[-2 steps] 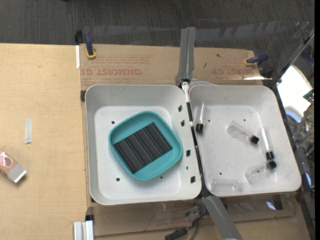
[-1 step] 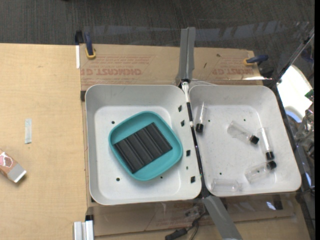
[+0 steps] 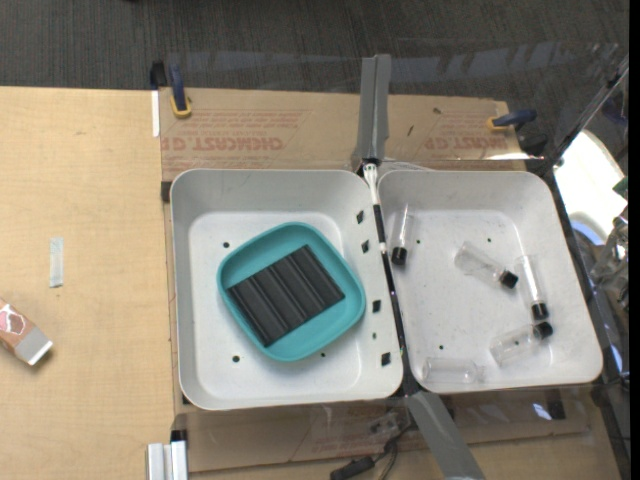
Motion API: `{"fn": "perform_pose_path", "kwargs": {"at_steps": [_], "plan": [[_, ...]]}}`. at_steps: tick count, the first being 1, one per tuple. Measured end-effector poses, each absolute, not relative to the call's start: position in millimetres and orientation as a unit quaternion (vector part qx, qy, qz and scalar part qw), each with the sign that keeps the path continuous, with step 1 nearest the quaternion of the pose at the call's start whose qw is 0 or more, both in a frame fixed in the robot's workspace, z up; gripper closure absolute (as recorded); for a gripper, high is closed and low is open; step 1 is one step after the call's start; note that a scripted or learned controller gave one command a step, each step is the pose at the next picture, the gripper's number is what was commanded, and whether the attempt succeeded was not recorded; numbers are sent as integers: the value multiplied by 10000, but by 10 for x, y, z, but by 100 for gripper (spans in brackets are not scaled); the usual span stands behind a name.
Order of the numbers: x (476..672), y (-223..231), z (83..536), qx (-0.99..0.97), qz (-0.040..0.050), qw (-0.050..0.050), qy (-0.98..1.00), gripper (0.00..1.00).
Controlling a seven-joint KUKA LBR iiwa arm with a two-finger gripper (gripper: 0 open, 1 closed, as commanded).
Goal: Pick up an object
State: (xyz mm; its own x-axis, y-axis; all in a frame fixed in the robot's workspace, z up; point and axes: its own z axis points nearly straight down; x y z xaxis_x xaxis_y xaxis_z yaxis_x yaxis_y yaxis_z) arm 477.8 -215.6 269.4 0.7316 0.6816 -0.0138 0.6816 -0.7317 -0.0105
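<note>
**Evidently nothing is lifted yet: every candidate lies loose in its bin**

Both shallow white bins sit side by side on a sheet of brown cardboard (image 3: 250, 138), which a clamp (image 3: 178, 98) at the far left and another (image 3: 510, 120) at the far right pin to the bench, presumably so that the bins do not shift under the arm's pushes.

The left white bin (image 3: 185, 268) holds one large thing: a teal, rounded-square plastic tray (image 3: 330, 323), lying flat and turned at a slant, with a black ribbed insert (image 3: 285, 290) seated in it. Its broad, low shape would probably be hard for two fingers to span.

The right white bin (image 3: 470, 180) offers smaller targets, scattered apart so each can be approached singly. A clear plastic tube with a black cap (image 3: 402, 233) lies close to the divider between the bins. A second capped tube (image 3: 485, 266) rests near the middle, a third (image 3: 532, 286) lies to its right, and a fourth (image 3: 518, 343) lies nearer, its cap almost touching the third's. What looks like an uncapped clear tube (image 3: 450, 371) lies against the near wall, though its transparency makes this uncertain.

Whether the gripper is open or closed cannot be told; nothing pictured is in its hold. The middle tube seems the freest pick.
</note>
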Motion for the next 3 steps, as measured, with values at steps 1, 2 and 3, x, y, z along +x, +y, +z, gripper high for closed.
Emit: {"fn": "perform_pose_path", "kwargs": {"at_steps": [1,2,3], "plan": [[4777,-2156,2761,-9299,115,33,-3676,100],[4778,-2157,2830,-9293,145,42,-3691,100],[4778,-2159,2898,-9288,175,51,-3703,100]]}}
